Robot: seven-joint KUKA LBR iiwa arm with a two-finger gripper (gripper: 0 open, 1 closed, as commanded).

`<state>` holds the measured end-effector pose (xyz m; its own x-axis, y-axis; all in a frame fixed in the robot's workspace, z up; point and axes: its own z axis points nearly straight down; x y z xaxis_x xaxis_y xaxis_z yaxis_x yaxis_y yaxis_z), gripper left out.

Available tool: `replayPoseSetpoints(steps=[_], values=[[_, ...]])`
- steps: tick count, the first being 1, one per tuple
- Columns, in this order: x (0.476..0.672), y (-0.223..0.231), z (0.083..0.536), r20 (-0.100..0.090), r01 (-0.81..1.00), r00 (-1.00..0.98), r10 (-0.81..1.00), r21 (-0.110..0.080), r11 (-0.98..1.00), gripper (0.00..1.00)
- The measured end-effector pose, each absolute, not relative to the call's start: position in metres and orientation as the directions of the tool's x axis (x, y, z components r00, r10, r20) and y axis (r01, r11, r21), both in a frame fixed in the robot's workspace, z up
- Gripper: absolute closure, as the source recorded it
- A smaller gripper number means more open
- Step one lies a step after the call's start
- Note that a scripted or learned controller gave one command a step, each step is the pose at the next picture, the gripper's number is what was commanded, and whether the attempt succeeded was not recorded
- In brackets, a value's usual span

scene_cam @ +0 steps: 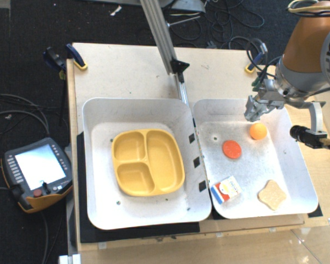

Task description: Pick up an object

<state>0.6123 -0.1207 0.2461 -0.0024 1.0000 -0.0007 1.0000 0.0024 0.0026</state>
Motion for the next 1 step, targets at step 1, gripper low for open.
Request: replayPoseSetpoints(steps=[1], values=[[0.6324,-0.074,0.2482,0.001,1.0,-0.007,1.0,0.003,0.007,1.0]])
